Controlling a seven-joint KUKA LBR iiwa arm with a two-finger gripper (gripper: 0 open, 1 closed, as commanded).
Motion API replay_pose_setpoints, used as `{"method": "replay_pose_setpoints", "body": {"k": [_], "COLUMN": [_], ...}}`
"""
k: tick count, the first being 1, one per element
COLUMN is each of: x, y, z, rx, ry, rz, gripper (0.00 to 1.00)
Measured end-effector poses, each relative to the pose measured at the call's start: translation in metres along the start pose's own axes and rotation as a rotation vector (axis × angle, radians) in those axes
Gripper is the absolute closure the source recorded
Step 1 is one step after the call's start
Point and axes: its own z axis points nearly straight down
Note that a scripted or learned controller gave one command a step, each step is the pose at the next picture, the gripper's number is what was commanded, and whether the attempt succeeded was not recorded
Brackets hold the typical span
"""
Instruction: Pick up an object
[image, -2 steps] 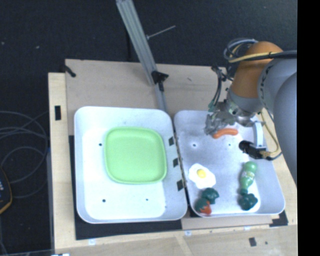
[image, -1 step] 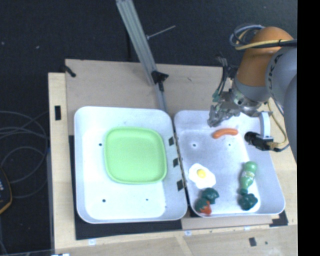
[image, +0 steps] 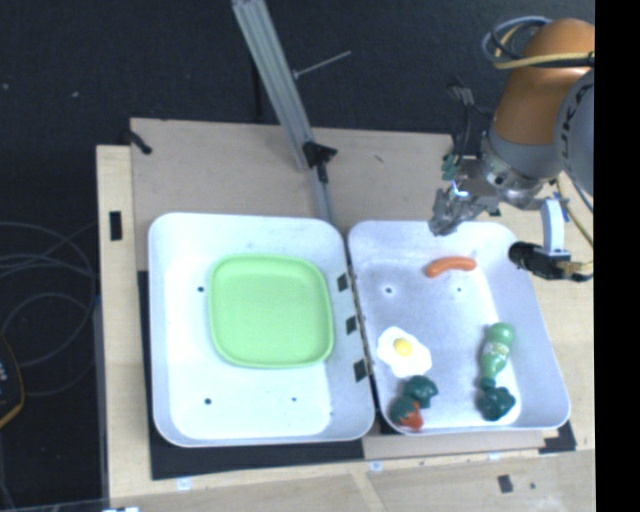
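My gripper (image: 447, 222) hangs over the far edge of the right bin (image: 530, 300), a little above and behind an orange sausage (image: 450, 266) that lies on the bin floor. Nothing shows between its fingers. Nearer the front of the same bin lie a fried egg (image: 403, 350), a dark green broccoli piece with a red bit (image: 413, 398), and a pale green and dark green vegetable (image: 495, 368). A light green square plate (image: 270, 310) rests in the left bin (image: 180, 300).
A grey slanted pole (image: 285, 100) rises from a clamp at the back between the bins. The bins sit on a tan board (image: 230, 160) with black hinges (image: 350, 325) between them.
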Motion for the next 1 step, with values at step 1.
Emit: {"method": "replay_pose_setpoints", "body": {"k": [1], "x": [0.0528], "y": [-0.0149], "z": [0.0095], "rx": [0.005], "ry": [0.001], "rz": [-0.003], "gripper": [1.00]}}
